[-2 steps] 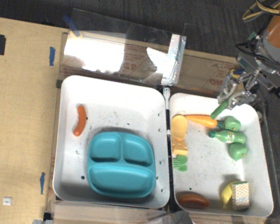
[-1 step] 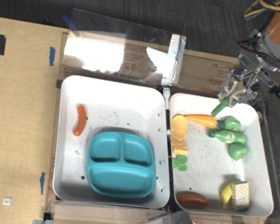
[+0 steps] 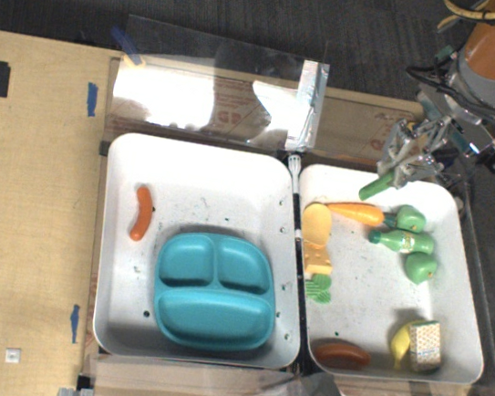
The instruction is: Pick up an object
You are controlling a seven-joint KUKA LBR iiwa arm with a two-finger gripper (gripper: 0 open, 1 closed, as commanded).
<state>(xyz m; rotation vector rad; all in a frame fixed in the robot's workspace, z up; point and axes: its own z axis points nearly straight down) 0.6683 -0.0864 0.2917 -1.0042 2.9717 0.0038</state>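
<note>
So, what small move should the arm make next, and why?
Probably a short lift straight up. The gripper hangs over the right bin's far edge with a green piece between its fingers, still low beside the carrot. Rising first would likely clear it before any sideways travel.

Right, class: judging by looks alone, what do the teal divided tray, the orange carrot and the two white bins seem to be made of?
Teal divided tray: probably moulded plastic, with a smooth satin look, rounded compartments and one even colour.
Orange carrot: likely toy plastic; its colour is flat, uniform and bright, though it is too small to be sure.
White bins: seemingly thin plastic or enamelled metal, glossy, with soft rounded rims and dark scuff specks.
</note>
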